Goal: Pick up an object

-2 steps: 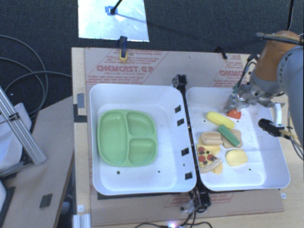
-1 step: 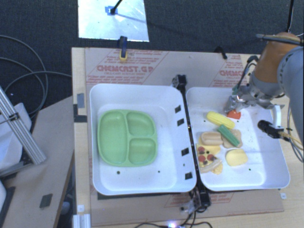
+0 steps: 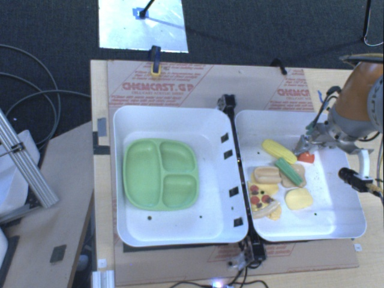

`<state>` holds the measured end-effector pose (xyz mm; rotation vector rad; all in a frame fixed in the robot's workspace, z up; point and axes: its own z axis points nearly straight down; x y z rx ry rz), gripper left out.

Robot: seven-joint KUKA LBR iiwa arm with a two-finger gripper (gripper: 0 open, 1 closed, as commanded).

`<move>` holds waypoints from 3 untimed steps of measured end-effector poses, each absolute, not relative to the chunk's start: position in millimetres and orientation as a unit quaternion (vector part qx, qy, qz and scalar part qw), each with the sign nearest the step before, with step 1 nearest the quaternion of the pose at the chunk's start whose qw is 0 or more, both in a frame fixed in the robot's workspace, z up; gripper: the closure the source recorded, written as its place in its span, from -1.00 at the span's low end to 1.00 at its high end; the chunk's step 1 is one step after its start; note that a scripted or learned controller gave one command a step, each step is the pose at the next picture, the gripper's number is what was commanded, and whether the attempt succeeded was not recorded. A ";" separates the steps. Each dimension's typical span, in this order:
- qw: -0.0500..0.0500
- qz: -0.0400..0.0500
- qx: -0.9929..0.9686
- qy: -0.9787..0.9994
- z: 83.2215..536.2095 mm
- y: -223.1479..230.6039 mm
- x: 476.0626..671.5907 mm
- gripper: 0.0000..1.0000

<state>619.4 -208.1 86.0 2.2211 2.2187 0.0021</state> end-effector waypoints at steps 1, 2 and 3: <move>0.004 0.002 0.707 0.708 97.6 -207.2 622.3 1.00; 0.005 0.003 0.707 0.707 108.4 -207.2 623.3 1.00; 0.006 0.004 0.707 0.707 119.3 -207.2 624.4 1.00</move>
